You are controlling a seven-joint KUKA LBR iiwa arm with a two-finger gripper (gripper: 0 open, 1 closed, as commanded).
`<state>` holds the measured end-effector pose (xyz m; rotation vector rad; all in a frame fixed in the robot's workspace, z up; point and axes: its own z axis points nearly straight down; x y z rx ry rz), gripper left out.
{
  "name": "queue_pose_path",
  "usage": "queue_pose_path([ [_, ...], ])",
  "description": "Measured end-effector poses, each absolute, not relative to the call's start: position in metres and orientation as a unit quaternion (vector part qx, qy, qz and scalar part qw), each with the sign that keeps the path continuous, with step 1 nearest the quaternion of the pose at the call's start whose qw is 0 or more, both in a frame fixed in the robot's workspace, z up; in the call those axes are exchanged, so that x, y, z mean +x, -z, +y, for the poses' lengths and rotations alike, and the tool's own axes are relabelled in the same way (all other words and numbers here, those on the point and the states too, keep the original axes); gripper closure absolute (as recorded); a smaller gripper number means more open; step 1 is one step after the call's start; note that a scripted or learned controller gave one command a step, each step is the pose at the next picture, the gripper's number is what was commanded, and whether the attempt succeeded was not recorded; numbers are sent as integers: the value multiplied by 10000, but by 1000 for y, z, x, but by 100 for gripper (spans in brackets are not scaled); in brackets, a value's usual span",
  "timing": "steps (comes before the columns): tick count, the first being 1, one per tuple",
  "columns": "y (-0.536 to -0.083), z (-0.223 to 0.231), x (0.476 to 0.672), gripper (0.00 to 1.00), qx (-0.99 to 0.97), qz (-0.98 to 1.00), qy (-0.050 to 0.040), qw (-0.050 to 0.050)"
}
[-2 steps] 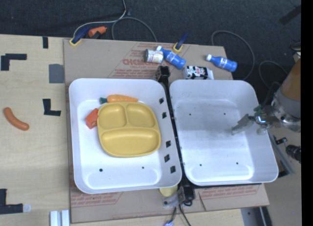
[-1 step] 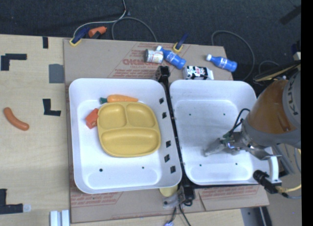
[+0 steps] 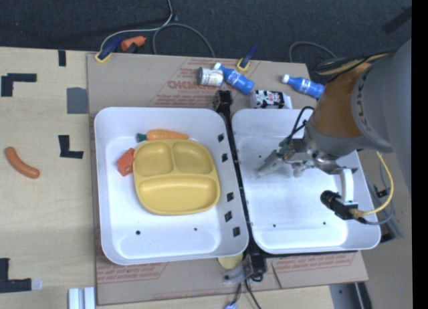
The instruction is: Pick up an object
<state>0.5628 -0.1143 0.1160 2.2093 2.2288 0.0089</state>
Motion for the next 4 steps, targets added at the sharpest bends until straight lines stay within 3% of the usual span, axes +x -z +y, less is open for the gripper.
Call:
queue_pose_path([
  [1,-88,-173,505,0,7089,7053,7,-2],
  [2,-156,-141,596,0,7044,7098,-35,46],
  [3,-83,-94,565,0,7063,7080,2,22],
  [4,-148,-94,654,0,7056,7086,-31,48],
])
